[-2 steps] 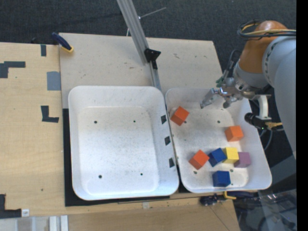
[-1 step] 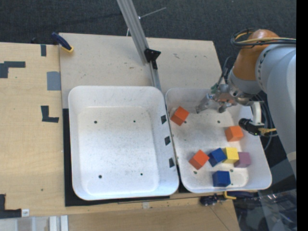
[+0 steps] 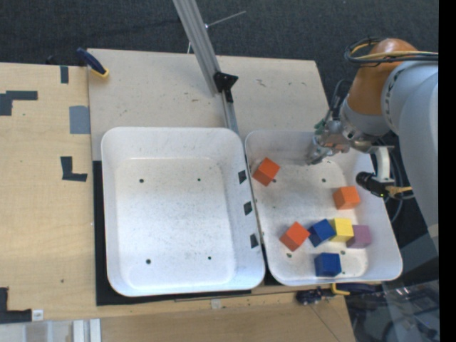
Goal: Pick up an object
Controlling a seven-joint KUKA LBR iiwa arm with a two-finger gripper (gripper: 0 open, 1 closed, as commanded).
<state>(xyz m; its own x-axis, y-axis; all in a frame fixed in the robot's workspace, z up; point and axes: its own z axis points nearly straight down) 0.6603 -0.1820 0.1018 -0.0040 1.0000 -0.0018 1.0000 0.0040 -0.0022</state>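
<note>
Grey arm with the orange band reaches in from the right; its jaws (image 3: 322, 148) hang over the far part of the right shallow white plastic bin (image 3: 385, 273). Can't tell if they're spread or pressed together, too small and dark from here. Nothing visibly pinched.

Candidates all sit in that bin: orange cube (image 3: 266, 170) alone near the left wall, a second orange cube (image 3: 347, 197) by the right side, and a near cluster of orange (image 3: 294, 236), blue (image 3: 322, 231), yellow (image 3: 343, 227), pale purple (image 3: 360, 236) and another blue cube (image 3: 328, 264).

My call: go for the lone cube at the left. It's closest to the jaws and has free space all around. Straddle two flat faces, drop straight down. Skip the cluster; neighbours touch and block finger entry.

Left white bin (image 3: 114, 148) has no cubes. No readable labels or writing on the surface.
</note>
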